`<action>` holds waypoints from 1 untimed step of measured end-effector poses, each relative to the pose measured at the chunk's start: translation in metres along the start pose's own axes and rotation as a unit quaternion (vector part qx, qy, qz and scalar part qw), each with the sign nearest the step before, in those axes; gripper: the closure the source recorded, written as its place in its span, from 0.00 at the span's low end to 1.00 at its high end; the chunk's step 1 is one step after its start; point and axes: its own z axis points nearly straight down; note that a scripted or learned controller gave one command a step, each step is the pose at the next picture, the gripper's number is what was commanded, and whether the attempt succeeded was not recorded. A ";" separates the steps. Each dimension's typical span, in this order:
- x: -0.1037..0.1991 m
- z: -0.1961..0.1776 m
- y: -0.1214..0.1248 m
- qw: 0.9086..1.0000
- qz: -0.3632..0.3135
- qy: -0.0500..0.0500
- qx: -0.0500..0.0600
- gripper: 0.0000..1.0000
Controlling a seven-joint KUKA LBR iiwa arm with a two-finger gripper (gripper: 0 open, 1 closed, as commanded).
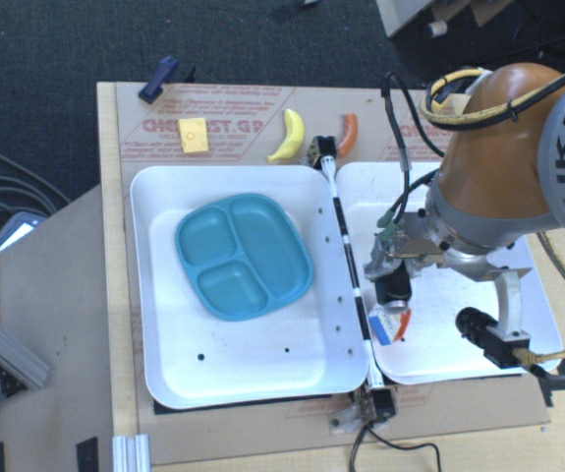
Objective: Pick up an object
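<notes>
My gripper (391,281) hangs low over the left side of the right bin (479,362), close to the divider between the bins. Just below it, near the bin's front left corner, lies a small white and blue object (384,325) with an orange-red piece (403,323) beside it. From this angle the gripper looks just above the object, and the arm's body hides most of the bin behind it. A blue divided plate (244,255) lies in the left bin (164,342), well to the left of the gripper.
Behind the bins on the bench lie a yellow banana (287,136), an orange curved item (348,134), a small yellow block (194,136) and a dark blue object (157,79). The raised rims between the two bins run right beside the gripper.
</notes>
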 end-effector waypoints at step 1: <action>-0.019 0.010 0.048 1.000 0.000 0.000 -0.002 1.00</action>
